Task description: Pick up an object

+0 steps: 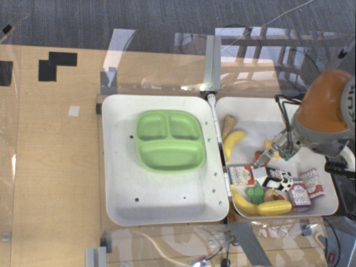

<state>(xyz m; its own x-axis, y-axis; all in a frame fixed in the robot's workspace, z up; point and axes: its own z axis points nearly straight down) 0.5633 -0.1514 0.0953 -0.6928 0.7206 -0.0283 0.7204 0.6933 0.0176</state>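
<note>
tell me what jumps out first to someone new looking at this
A bright green divided plate lies alone in the left bin. The right bin holds a jumble of toy food, with a yellow banana near its left wall, and the claw hangs over that pile.

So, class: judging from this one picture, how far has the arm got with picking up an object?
Done: the arm has reached into the right bin, and its claw sits low over the pile, beside the banana. In hand: nothing visibly gripped; whether the claw is closed is unclear. Left: grasp and lift an item. The green tray lies in the left bin.
</note>
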